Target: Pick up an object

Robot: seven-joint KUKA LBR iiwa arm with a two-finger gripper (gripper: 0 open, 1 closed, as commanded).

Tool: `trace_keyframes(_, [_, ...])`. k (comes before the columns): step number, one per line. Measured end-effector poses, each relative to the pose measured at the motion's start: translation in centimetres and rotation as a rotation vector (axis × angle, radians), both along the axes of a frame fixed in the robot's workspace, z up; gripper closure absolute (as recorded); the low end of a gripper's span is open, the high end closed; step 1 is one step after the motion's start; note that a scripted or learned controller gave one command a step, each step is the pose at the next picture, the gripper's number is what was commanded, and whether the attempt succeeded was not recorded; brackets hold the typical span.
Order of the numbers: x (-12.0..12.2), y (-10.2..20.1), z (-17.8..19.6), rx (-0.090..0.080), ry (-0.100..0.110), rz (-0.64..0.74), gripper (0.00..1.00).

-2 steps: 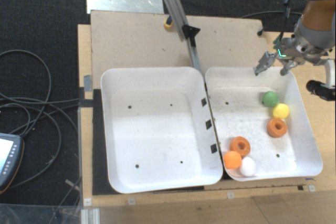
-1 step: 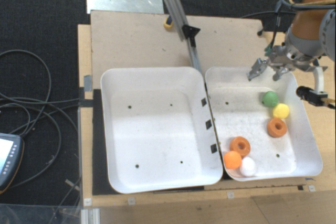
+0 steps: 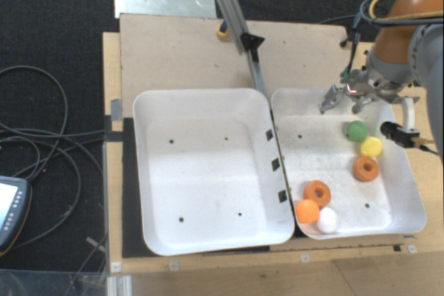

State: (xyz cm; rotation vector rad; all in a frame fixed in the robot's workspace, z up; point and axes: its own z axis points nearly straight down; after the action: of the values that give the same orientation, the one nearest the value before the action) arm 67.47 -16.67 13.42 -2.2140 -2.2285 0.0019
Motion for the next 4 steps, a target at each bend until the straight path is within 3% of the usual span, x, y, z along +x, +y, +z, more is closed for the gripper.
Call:
trace_keyframes(1, [0.0, 0.0, -4.6, 0.000, 0.001, 0.000, 0.00])
trace_keyframes(2, [0.2, 0.0, -3.0, -0.002, -0.007, 0.003, 1.00])
trace_keyframes(4, [0.7, -0.7, 7.8, -0.002, -0.011, -0.001, 1.00])
